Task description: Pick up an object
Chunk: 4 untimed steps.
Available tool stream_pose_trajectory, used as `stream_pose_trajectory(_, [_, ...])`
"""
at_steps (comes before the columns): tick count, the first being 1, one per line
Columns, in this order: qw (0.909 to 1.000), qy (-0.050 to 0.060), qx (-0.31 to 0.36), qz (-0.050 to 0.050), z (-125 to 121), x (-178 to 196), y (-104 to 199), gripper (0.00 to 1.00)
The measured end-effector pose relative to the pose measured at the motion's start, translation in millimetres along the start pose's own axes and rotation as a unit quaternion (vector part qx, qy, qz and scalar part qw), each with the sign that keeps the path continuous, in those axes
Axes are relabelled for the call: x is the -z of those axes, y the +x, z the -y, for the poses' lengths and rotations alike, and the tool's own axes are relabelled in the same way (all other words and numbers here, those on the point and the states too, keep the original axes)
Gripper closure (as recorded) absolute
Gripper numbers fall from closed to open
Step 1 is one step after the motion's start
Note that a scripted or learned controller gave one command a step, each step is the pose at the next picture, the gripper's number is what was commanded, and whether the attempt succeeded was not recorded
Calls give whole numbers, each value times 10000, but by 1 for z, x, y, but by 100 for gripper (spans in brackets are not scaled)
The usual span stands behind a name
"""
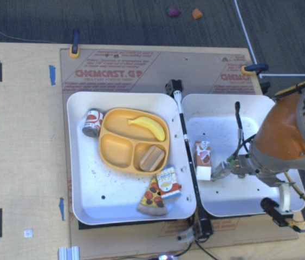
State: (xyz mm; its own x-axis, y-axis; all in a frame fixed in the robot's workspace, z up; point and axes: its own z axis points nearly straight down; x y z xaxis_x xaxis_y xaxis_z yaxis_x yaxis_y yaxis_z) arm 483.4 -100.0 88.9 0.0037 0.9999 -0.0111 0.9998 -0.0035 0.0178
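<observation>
**Camera view: my claw low in the right bin, beside a small carton**

Camera view looks down on two white bins side by side on the worktop [22, 161]. My arm [290, 131], grey with its orange band, reaches in from the right and bends down over the right bin [222, 202]. My claw [221, 170] sits low near that bin's left wall; I cannot tell how it is set. Just beside it, a brown-and-white carton [202, 156] lies against the left wall, with a small white block [203, 173] just below it, closest to my claw's tip. Nothing is visibly gripped.

Across the divider, the left bin [87, 199] carries a yellow divided plate [133, 140]. A banana [148, 126] lies in its upper compartment, and a brownish, bread-like piece [151, 157] rests in its lower right compartment. A can [92, 123] lies on its side against the plate's left edge. Below the plate, a small printed carton [168, 181] touches a toy pizza slice [153, 199].
</observation>
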Motion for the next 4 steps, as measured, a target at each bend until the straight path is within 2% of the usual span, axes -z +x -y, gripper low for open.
stream_pose_trajectory(1, [10000,-49,-20,37,-2,12,-3,100])
stream_pose_trajectory(2, [10000,-47,-20,36,-2,12,-3,0])
stream_pose_trajectory(3, [10000,22,-16,-1,2,0,3,0])
stream_pose_trajectory(4, [10000,26,1,-19,1,0,1,0])
